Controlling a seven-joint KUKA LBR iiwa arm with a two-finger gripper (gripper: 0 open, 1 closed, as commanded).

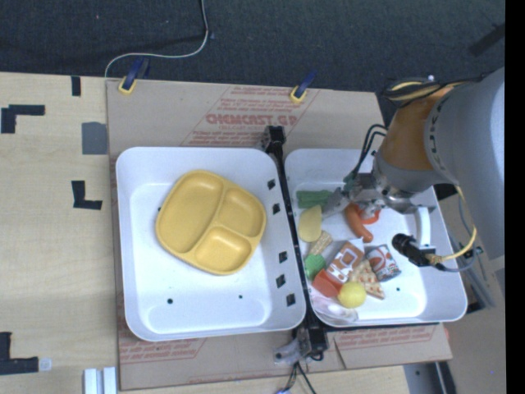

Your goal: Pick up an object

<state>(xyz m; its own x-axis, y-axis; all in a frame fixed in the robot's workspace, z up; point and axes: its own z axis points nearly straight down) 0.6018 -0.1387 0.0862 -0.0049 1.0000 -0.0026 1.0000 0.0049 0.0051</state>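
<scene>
at the near end of the right bin (439, 298) a yellow ball (352, 295), a red piece (326, 283) and small printed packets (364, 263) are heaped; their print cannot be read. a yellow tray (212, 221) is held by the left bin (135, 245). farther back, an orange sausage (358, 221) is seen just under the gripper (358, 194), beside a green block (312, 197); whether it is touched cannot be told, nor the state of the fingers. on the cardboard (238, 113) over the bench (49, 245), red letters read "chemcast gp".
</scene>
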